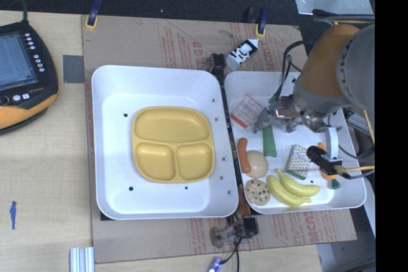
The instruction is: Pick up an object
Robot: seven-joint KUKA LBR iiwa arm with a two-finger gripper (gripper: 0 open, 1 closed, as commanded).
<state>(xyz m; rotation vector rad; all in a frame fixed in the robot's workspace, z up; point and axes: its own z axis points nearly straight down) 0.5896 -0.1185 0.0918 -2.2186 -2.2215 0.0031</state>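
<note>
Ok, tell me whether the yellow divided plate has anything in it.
Empty. The yellow divided plate in the left bin shows three bare compartments; the food items lie in the right bin.

Two white bins [102, 137] on the tabletop; one yellow divided tray [173, 143]; two bananas [290, 188]; one carrot [243, 155], one cookie [257, 191], one green stick [269, 142], one potato [257, 164]

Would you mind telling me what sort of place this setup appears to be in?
Probably a robotics lab bench: a robot arm reaches over two white bins, toy food such as a banana lies in the right bin, and a teach pendant rests beside them.
</note>
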